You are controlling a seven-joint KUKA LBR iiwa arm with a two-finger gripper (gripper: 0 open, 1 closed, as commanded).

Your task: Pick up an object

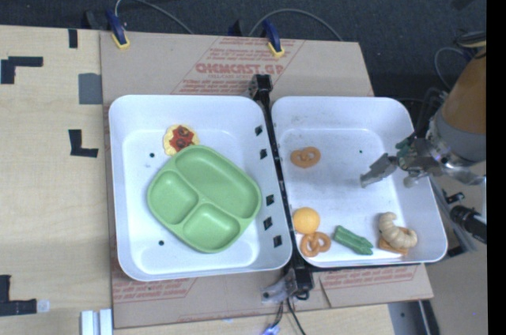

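Left bin [126, 191]: green plate [204, 199] with three sections sits mid-bin, tilted. Small pizza slice toy [180, 138] just off its upper-left edge, touching or nearly so.

Right bin [348, 108]: pretzel [305, 158] upper left, alone. Along the front wall: orange ball [306, 220] touching a second pretzel [315, 244], then green pod [353, 239], then beige croissant-like piece [395, 231] in the front right corner.

Claw [391, 166] hangs over the right side of the right bin, above the croissant piece, fingers apart, nothing between them. Arm [462, 120] enters from right.
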